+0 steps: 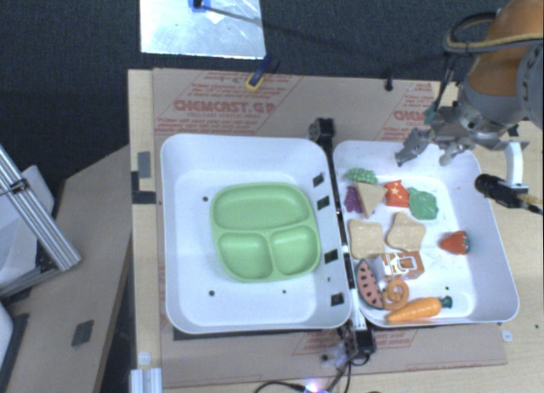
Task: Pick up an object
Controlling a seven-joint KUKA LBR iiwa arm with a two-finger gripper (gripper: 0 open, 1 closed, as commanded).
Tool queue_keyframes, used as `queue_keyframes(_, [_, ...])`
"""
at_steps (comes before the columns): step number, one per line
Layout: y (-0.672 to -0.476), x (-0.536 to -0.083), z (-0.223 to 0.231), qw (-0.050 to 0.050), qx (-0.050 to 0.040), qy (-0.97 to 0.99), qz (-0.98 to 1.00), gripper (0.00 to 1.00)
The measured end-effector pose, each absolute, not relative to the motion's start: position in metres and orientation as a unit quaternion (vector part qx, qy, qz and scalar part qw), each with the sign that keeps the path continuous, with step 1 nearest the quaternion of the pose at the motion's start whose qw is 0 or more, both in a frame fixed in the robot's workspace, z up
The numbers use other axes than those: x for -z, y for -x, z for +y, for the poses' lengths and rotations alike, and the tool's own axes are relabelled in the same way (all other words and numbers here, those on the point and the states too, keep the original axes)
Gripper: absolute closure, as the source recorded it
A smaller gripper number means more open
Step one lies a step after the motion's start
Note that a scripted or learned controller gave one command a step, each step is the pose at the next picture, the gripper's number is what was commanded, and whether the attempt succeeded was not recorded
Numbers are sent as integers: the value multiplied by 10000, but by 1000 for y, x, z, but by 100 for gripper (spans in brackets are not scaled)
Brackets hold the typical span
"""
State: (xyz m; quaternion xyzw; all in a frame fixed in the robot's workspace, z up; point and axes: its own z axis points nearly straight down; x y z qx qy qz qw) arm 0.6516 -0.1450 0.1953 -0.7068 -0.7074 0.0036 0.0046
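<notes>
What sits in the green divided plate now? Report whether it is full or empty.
Empty. All three compartments of the green divided plate show bare green; the toy food lies in the right bin.

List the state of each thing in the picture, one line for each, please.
gripper: open, above right bin's far edge, holding nothing
green tray: flat in left bin
carrot: lying at right bin's near edge
bread slices: lying flat, side by side
strawberry: lying alone
</notes>
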Motion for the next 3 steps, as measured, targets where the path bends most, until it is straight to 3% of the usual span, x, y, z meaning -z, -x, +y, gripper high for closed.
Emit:
queue_keyframes(1, [-654,-204,-145,-7,4,7060,-7082,0])
queue_keyframes(2, [-645,-151,-142,2,-3,7064,-7078,0])
queue_keyframes(3, [-652,-93,-146,-1,-2,7055,-7087,0])
